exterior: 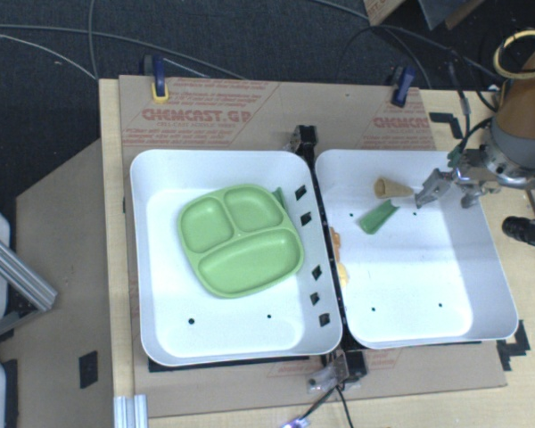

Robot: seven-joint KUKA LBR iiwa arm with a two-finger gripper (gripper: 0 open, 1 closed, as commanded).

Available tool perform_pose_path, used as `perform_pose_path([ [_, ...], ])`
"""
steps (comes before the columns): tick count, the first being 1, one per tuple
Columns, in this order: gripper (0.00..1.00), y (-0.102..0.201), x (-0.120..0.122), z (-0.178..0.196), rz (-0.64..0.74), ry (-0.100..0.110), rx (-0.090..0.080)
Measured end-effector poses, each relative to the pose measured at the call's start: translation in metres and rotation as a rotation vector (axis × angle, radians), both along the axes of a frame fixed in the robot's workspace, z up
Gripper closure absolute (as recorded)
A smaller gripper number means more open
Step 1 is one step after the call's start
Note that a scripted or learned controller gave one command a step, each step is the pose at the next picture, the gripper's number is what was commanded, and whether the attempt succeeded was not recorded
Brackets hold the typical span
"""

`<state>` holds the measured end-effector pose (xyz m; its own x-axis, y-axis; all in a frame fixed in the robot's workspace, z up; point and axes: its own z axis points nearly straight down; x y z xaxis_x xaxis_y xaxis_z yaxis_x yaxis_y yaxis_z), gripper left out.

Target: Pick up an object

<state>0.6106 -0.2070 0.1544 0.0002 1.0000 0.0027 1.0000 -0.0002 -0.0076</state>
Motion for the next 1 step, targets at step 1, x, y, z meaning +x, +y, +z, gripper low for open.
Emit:
perform_pose_path([
  [1, 0.0, -0.0074, 0.0014, -0.0467, 0.0, -0.002, -0.001],
])
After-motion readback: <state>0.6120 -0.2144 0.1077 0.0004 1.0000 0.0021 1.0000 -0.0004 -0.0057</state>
